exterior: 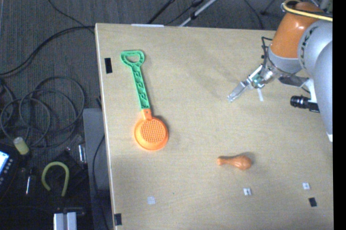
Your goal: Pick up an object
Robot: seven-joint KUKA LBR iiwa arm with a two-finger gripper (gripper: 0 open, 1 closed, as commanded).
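On the far left, well away from the fingers and off the bench, we see dark carpet with looped black cables (43, 110) and a yellow-green U-shaped piece (55, 175) lying among them. On the pale wooden bench top (205, 61), a toy strainer spoon (144, 102) lies well to the left of the fingers, its green handle pointing away from us and its orange mesh head nearer to us. A small orange toy drumstick (236, 161) lies below the fingers in the view and a little to their left, apart from them, with nothing touching it. The gripper (238, 93) hangs over bare bench at the right, its slim pale fingers pointing left; we cannot tell whether they are apart or together. We can read no writing or labels anywhere.
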